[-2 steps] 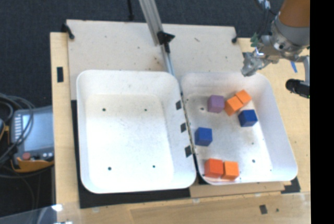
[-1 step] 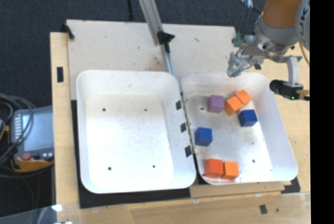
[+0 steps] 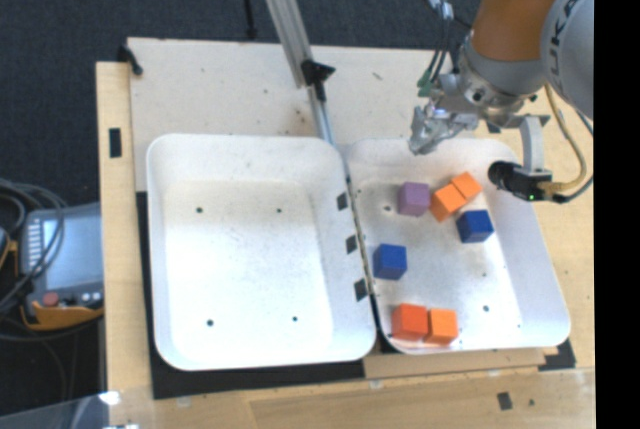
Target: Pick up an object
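The gripper [image 3: 428,135] of the grey-and-orange arm [image 3: 520,7] hangs over the far edge of the right bin [image 3: 520,312], nothing visible in its grasp; from this angle I cannot tell whether it is parted or closed. The pickable pieces all lie in that bin: a purple cube [image 3: 413,199] nearest the tool, an orange block [image 3: 455,194] just beside it, a blue cube [image 3: 475,225] close against the orange one, a second blue cube [image 3: 390,261] alone near the divider side, and a pair of orange blocks [image 3: 424,322] touching each other at the near rim. The left bin [image 3: 250,247] sits alongside, its wall meeting the right bin's along the centre.

The likeliest trouble, to my eye, lies in the cluster of purple, orange and blue: they sit so close that a descent on one may nudge its neighbour or close on two corners at once, and the piece could squirt free. The orange pair at the near rim looks worse, pressed together and hard against the bin's lip, with little room on that side. The lone blue cube has open floor all round except toward the divider, and seems the safest target. A slanted metal post [image 3: 290,17] rises behind the bins, to the left of the tool, and a black fitting [image 3: 515,179] on the arm's cable hangs low over the bin's right wall; a wide swing might catch either
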### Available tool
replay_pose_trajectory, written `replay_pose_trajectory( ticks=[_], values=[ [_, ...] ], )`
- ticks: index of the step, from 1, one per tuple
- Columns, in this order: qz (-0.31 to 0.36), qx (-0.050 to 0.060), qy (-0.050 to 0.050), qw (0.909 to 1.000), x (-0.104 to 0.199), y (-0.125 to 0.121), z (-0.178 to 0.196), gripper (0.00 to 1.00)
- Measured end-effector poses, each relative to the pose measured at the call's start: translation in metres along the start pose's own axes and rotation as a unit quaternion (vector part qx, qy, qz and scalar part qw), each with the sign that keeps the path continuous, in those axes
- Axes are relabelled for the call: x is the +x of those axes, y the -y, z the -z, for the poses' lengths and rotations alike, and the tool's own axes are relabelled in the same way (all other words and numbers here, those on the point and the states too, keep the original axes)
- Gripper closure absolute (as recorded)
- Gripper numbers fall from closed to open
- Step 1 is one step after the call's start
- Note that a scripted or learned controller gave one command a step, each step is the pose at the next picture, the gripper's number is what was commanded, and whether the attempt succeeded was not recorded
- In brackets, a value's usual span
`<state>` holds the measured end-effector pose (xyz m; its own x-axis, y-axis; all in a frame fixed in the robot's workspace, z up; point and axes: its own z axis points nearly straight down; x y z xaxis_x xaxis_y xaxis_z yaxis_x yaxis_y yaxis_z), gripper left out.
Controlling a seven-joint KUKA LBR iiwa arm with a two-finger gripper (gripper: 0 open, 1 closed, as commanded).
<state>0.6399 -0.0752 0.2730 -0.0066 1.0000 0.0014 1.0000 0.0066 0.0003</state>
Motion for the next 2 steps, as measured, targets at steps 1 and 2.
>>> replay_pose_trajectory(
  ticks=[1, 2],
  values=[
    [0.000, 0.001, 0.000, 1.0000, 0.051, 0.006, -0.016, 1.00],
    [0.001, 0.001, 0.000, 1.0000, 0.110, 0.014, -0.022, 1.00]
  ],
)
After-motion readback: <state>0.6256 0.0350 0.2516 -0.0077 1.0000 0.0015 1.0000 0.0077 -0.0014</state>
